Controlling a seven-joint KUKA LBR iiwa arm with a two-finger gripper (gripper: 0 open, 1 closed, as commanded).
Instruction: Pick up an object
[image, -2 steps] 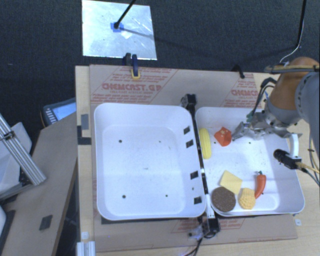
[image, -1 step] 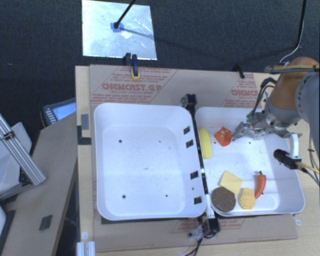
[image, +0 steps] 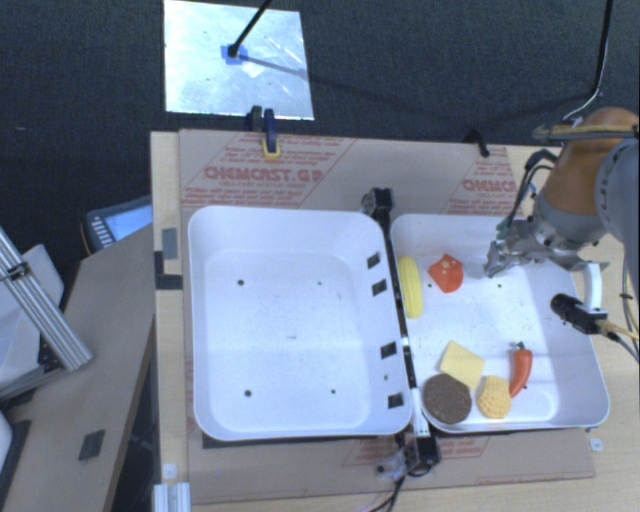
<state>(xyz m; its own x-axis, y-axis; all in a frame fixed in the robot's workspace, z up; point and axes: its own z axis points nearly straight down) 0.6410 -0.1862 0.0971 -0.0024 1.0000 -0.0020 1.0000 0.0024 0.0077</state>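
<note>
Brown disc (image: 446, 398) sits at near rim. Gripper (image: 497, 258) state: cannot tell; red piece (image: 445, 273) beside it could get nudged away.

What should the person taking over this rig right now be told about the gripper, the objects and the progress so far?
Gripper: low over the right bin, upper area, nothing visibly held.
Objects, all in the right bin: corn cob by the left wall, red-orange piece beside it, cheese wedge, brown round disc, yellow waffle piece, orange pepper.
Done: approach only.
Left: grasp and lift one object; the red-orange piece looks nearest.
</note>
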